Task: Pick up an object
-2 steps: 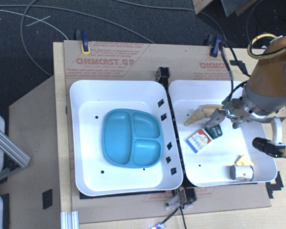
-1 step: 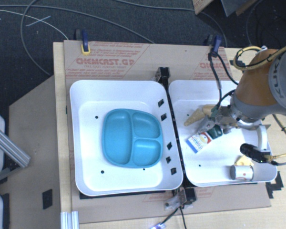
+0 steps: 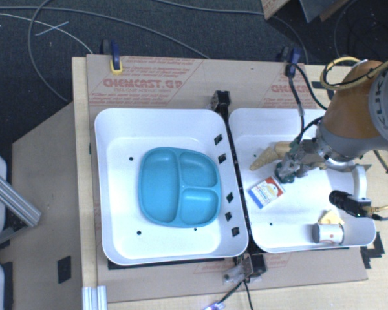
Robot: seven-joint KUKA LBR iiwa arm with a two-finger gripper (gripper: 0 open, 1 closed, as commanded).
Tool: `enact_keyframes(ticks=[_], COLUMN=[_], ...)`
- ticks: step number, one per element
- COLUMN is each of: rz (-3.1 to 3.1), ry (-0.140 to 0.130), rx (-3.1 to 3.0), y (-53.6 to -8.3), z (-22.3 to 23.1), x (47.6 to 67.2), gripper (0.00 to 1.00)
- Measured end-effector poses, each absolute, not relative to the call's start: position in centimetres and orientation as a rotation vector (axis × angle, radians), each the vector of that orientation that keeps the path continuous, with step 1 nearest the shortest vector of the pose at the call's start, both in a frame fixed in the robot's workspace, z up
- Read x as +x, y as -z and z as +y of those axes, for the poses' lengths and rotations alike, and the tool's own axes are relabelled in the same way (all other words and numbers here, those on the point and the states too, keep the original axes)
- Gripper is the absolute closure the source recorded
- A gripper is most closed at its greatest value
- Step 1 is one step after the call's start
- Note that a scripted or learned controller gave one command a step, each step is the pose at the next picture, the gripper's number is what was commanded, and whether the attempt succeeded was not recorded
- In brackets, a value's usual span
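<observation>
In the right bin (image 3: 271, 237), the tan cone (image 3: 266, 156) lies with its long axis slanting, tip pointing toward the left bin (image 3: 110, 147). The tool (image 3: 286, 172) hangs just beside its wide end; its grip I cannot tell.

arm (image 3: 365, 108) cut off at right edge, pincer (image 3: 288, 171) fingers too small to tell

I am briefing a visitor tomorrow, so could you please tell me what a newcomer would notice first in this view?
The blue divided plate stands out most, lying in the middle of the left bin. Next comes the grey and orange arm reaching in from the right, its gripper low over the right bin, between a tan cone-shaped piece and a small colourful box.
</observation>
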State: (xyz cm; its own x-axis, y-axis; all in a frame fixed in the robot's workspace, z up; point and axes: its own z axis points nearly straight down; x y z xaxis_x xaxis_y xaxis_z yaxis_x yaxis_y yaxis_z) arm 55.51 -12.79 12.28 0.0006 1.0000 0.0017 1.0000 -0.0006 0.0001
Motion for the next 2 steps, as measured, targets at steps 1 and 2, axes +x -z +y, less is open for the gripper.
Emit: enact_keyframes(ticks=[1, 2], rz=[-2.226, -2.226], ry=[0.006, 0.005], rx=[-2.225, -2.224], y=[-18.6, -23.1], z=[-13.2, -13.3], x=[55.3, 55.0], gripper=[1.0, 1.0])
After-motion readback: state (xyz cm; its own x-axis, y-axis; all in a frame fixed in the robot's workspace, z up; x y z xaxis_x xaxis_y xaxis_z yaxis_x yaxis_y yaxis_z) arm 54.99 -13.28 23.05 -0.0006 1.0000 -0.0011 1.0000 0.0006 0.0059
